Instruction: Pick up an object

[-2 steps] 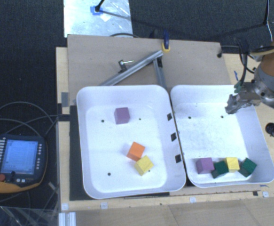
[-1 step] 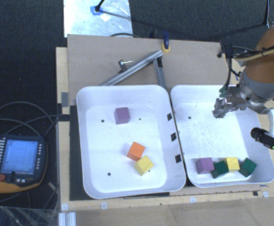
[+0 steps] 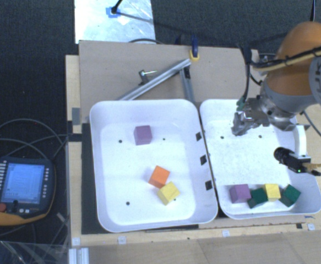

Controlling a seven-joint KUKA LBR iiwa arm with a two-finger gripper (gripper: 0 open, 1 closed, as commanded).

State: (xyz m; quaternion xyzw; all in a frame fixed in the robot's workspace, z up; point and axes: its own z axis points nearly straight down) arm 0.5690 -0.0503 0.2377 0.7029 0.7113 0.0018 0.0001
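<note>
The arm [image 3: 300,65] comes in from the upper right of the frame, its orange band a rounded bulge near the top right corner with the grey wrist section just below it, angled down and to the left. Dark cables run across the band and along the wrist. The gripper [image 3: 241,124] sits at the arm's lower left end, right of the frame's centre, a metallic grey cluster pointing down. Whether its tips are spread or closed cannot be made out here.
</note>
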